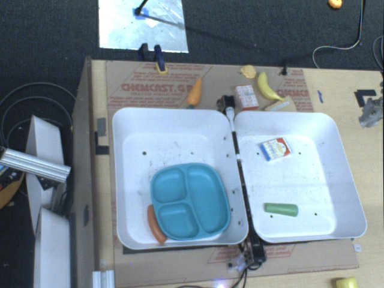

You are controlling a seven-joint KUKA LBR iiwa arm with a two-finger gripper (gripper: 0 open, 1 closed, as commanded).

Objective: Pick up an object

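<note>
The left bin point(132, 131) holds a blue divided plate point(189, 200), and an orange sausage-shaped toy point(156, 224) lies against the plate's left edge. In the right bin point(336, 137) a small red, white and blue box point(275, 149) rests near the back, while a green cylinder point(281, 209) lies near the front. A grey piece of my gripper point(372, 111) pokes in at the far right edge. It sits outside the right bin, well away from every object.
Behind the bins on the bench lie a carrot point(194, 92), a banana point(267, 87), a small pink box point(246, 96) and a yellow scrap point(248, 71). A yellow object point(346, 282) sits at the front right corner. An orange ball point(335, 2) lies on the floor.
</note>
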